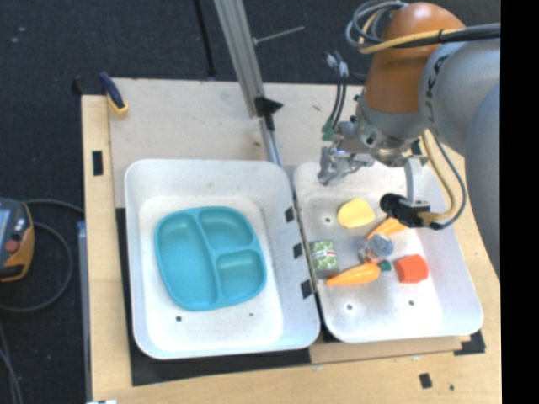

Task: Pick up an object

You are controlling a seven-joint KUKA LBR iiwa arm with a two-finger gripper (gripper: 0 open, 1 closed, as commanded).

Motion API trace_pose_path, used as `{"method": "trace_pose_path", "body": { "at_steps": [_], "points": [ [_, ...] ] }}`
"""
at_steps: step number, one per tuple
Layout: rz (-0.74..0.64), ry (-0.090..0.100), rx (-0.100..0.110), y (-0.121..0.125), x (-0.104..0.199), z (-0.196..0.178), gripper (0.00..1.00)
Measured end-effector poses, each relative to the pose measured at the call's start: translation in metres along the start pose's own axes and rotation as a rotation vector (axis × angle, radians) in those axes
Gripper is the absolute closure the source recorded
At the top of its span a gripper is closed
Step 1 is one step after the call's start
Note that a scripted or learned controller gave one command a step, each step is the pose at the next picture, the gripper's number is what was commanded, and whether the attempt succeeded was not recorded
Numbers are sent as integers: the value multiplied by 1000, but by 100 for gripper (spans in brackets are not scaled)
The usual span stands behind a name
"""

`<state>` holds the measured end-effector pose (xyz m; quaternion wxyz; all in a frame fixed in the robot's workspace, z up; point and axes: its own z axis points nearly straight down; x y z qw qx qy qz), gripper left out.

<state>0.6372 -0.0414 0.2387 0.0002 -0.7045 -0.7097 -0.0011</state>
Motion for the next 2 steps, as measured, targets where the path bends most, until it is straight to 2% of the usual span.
{"method": "trace_pose_path", "body": {
  "at_steps": [1,2],
  "points": [
    [0,0,0,-11,47,-10,100],
    [1,-2,2,-18,104,4,100]
  ]
}}
